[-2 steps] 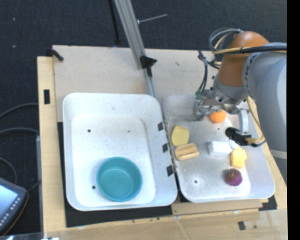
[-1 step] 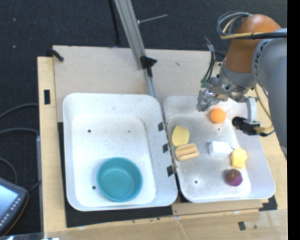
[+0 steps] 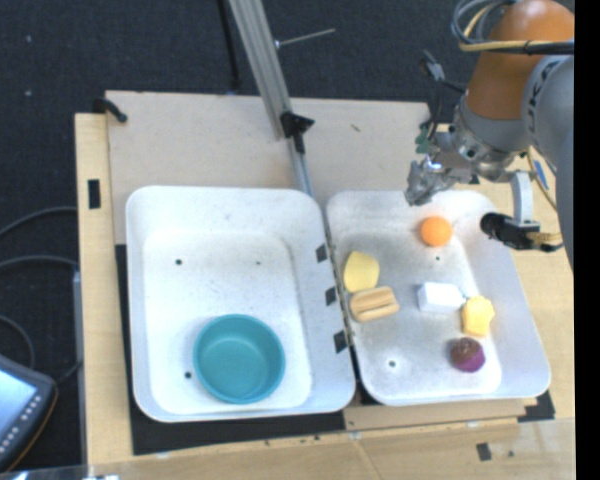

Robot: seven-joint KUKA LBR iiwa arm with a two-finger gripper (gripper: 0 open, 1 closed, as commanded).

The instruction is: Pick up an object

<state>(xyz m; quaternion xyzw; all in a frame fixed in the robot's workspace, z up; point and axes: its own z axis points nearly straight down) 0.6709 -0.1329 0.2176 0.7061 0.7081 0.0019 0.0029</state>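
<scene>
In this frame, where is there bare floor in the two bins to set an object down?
Left white bin: everything behind and left of the round teal bowl is bare. Right white bin: bare along the near-left corner and at the far-left, behind the yellow disc. Crowded between the tan block, white cube, yellow lump and purple ball.

Even overhead light, slightly soft

High slanted view over both bins [image 3: 145,218]

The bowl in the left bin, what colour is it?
The round bowl is teal blue, seen clearly in the camera view.
</scene>
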